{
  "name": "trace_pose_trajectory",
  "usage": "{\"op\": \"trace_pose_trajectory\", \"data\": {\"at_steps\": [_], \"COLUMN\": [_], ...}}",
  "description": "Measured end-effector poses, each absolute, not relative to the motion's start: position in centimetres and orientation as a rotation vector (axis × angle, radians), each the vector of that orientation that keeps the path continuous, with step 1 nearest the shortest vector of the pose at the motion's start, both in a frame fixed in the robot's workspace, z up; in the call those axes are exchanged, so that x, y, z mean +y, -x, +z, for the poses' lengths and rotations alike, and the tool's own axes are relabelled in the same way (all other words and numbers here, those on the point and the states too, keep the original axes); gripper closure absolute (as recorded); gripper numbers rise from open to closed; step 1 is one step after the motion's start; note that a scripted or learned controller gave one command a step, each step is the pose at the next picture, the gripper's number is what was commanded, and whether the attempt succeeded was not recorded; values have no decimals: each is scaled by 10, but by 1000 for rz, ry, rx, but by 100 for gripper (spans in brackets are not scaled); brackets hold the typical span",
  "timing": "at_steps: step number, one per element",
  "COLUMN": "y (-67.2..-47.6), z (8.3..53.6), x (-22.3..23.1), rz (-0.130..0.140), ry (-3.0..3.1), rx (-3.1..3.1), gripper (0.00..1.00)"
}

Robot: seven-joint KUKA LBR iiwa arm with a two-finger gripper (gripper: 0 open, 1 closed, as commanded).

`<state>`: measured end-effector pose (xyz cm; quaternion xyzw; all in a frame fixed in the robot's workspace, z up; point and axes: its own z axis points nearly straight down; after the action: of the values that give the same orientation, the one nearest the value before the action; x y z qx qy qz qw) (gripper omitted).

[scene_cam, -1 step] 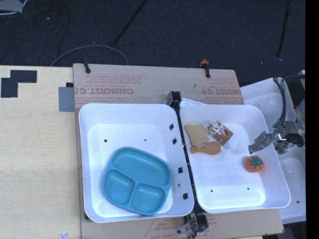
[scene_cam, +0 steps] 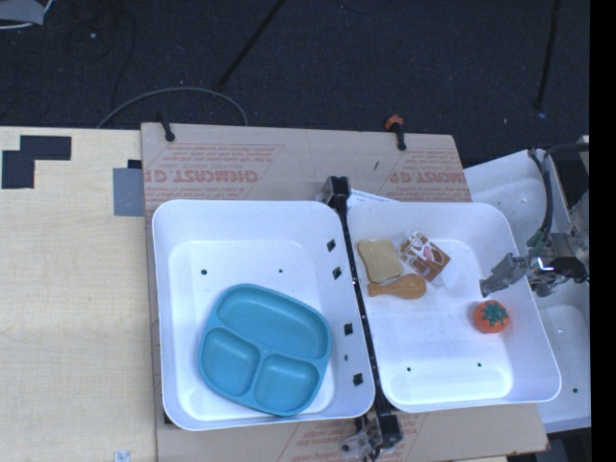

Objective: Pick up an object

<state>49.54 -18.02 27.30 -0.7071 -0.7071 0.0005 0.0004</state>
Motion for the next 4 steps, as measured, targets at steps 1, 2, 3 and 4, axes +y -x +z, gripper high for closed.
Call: {"op": "trace_pose_trajectory", "data": {"at_steps": [1,2,3,4], "y": [-502,-502,-505,-506], "z": [227,183,120,134], "x": [-179,-179,-174,-176], "rz": [6,5,5,3], "ry": [2217,2217,2217,2225], "rx": [-2216,-2215,-2215,-2211], "gripper": [0,0,0,100]}}
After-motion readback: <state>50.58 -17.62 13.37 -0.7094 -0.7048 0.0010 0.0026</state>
